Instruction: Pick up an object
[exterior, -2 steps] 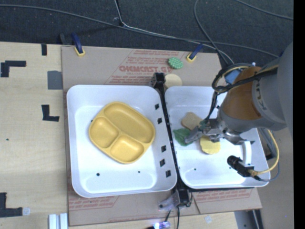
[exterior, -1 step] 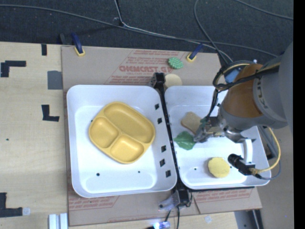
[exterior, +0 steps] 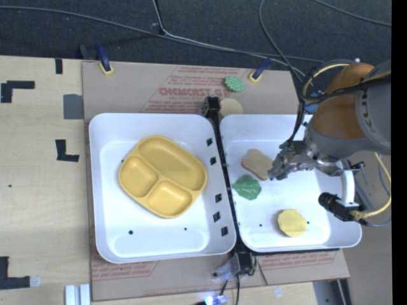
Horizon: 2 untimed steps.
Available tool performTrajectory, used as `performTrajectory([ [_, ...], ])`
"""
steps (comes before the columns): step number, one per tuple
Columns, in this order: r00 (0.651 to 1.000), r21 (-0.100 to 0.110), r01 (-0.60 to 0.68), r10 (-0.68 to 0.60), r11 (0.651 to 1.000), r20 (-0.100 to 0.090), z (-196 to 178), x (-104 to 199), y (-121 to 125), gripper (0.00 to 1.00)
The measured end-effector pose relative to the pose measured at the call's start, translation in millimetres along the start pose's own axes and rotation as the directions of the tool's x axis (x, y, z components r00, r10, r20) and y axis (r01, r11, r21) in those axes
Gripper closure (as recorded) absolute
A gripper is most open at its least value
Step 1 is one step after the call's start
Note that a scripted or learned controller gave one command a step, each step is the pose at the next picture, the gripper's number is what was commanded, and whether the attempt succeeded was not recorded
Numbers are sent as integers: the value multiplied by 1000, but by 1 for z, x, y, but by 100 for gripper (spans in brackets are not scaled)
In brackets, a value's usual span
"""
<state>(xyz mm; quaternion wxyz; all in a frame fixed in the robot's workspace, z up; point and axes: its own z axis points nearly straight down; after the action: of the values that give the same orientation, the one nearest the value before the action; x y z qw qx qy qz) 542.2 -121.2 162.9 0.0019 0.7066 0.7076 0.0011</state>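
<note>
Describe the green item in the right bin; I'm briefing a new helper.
Find the right bin, beside the one with the yellow tray. Near its left wall lies the green item, leaf-like, just below a tan piece. It's that bin's only green thing.

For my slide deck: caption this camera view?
Pincer hovers by tan bread slice in right bin; yellow divided plate in left.

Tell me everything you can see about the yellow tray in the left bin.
The yellow tray is a rounded-square plate of what looks like smooth plastic, divided by raised ridges into three compartments: one large and two smaller. It lies flat, right side up, turned at a diagonal on the floor of the left bin, roughly in the middle. Its compartments hold nothing visible. Nothing but the bin floor touches it; the gripper is over the other bin.
</note>
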Motion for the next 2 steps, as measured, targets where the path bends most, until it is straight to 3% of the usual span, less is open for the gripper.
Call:
performTrajectory([
  [1,1000,1,0,0,1000,0,-42,0,1,100],
  [2,1000,6,5,-5,1000,-2,-37,56,0,100],
])
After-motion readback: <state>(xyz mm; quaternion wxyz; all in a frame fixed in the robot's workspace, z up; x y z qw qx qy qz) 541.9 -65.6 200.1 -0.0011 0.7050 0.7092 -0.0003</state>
